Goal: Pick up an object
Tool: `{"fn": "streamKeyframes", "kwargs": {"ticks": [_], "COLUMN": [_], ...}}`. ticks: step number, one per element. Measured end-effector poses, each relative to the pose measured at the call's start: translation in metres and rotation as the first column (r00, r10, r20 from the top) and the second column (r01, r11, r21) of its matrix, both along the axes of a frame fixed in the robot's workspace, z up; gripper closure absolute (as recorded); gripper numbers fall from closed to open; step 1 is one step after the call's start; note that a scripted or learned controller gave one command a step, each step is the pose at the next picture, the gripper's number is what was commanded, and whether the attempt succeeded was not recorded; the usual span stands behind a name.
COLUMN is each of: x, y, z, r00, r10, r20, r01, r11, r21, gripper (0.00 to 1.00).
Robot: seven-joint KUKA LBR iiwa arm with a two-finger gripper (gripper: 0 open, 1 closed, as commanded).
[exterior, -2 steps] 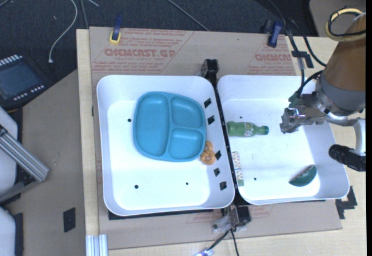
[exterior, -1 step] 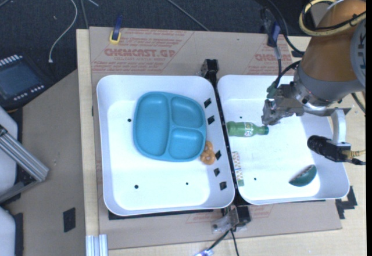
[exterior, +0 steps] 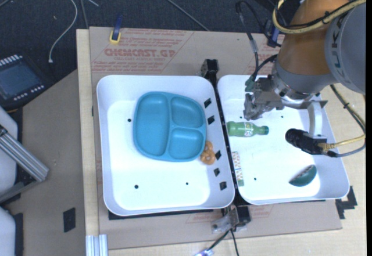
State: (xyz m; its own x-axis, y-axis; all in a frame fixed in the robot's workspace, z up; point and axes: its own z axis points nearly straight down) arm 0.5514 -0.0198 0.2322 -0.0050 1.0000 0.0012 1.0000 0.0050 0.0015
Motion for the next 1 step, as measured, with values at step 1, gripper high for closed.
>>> {"fn": "streamKeyframes", "kwargs": {"ticks": [1], "x": [0.0174], "y": [0.0553], "z": [0.0060], "r00": [1.000], "r10": [0.002], "r20": [0.001], "r01": [-0.002], "r11": [1.000], "r21": [0.001], "gripper": [1.00]}}
